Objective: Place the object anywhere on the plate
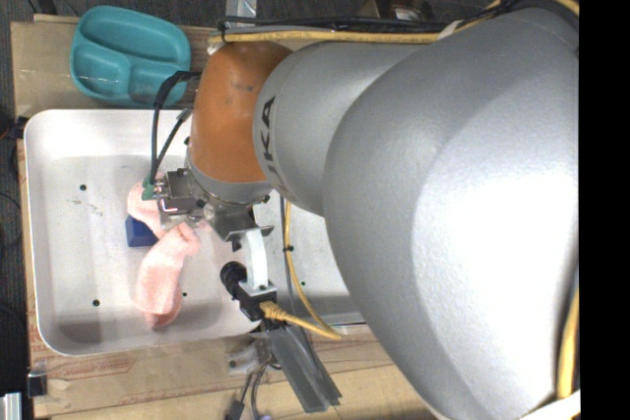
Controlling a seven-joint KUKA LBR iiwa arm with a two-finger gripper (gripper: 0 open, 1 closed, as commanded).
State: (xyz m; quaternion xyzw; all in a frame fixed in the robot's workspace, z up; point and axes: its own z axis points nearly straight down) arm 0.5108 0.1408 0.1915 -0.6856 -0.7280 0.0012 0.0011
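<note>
Only the black letters "KA", part of a brand name, read on the grey arm (413, 172).

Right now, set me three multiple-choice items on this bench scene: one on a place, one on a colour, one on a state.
1. Where does the teal dish sit?
A. outside the white bin, by its far corner
B. inside the bin, on top of the pink cloth
C. under the arm's grey body

2. What colour is the small thing beside the pink cloth?
A. yellow
B. blue
C. green

3. How does the pink cloth lie?
A. folded in a neat square
B. hanging over the bin's wall
C. crumpled in a long strip on the bin floor

Answers: 1 A, the dish rests on the bench past the bin's rim. 2 B, it shows dark blue against the white floor. 3 C, it runs rumpled from beside the arm's wrist toward the near wall.
</note>
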